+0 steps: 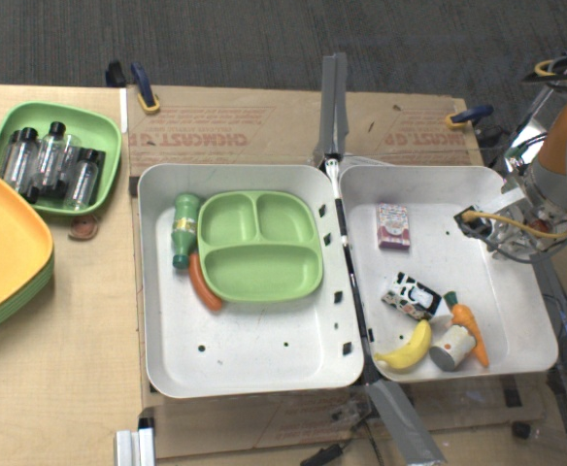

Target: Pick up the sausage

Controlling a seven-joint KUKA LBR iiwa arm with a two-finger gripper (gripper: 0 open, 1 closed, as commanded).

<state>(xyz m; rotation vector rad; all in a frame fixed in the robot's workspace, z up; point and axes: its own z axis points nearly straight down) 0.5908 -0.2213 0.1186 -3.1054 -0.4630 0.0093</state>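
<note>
Reaching in over the right rim of the right bin point(429, 197), the gripper point(513, 239) holds nothing visible; whether it is released or clenched cannot be told. The sausage point(204, 282) lies in the left bin point(245, 352), tight against the green plate point(259, 244), just below the green bottle point(183, 229). Bare floor lies in front of it. The banana point(410, 348) and carrot point(470, 330) sit near the right bin's front edge.

I see the sausage point(204, 282) hemmed by the green plate point(259, 244) and bottle point(183, 229), with the left bin point(254, 343) floor bare on its near side.
</note>
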